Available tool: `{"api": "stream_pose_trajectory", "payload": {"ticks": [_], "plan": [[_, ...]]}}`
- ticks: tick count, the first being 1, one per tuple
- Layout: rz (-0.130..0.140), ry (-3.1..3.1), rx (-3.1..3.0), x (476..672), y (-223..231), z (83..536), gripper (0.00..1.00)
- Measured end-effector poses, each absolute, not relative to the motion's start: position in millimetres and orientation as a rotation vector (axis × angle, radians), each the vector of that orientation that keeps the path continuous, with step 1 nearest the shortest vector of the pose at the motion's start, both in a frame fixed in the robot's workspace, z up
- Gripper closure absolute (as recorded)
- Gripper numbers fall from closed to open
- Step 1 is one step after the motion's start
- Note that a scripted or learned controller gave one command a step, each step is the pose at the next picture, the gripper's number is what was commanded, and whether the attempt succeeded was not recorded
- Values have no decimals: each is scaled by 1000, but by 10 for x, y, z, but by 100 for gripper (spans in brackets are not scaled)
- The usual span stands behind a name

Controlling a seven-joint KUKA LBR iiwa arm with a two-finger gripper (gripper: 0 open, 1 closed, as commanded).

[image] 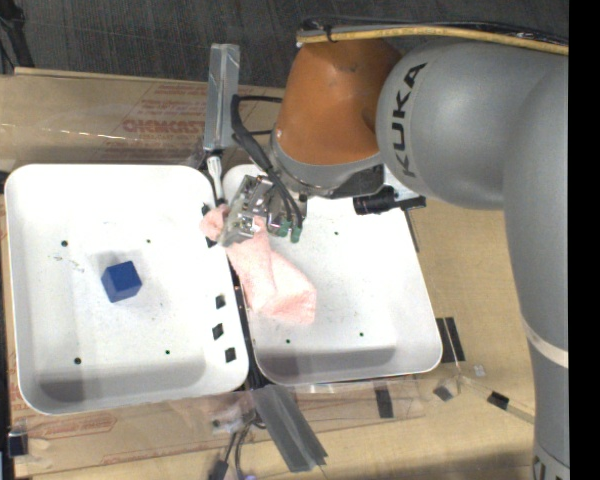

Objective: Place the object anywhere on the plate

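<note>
1. In the right bin [380, 298], against its left wall, the gripper [248, 218] sits at the upper end of a pink cloth-like object [270, 280]; the object trails down and right from the fingers. Whether the fingers are wide, narrow or clamped on it, cannot tell.
2. Object lies close to the divide between the bins; bare white floor to its right and below.
3. Object: pale pink, soft, crumpled, elongated.
4. Left bin [40, 228] has a blue cube [122, 280], well apart.
</note>
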State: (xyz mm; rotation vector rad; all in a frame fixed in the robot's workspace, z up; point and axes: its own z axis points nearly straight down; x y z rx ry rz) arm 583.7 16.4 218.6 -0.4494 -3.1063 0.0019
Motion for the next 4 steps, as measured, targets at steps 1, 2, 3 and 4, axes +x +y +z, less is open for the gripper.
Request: {"api": "stream_pose_trajectory", "payload": {"ticks": [1,2,3,4], "plan": [[0,-3144,4,5889,655,2136,100],[1,-3142,12,5960,1144,2318,100],[0,-3143,13,6014,1670,2323,100],[0,-3144,12,6015,1667,2325,0]]}}
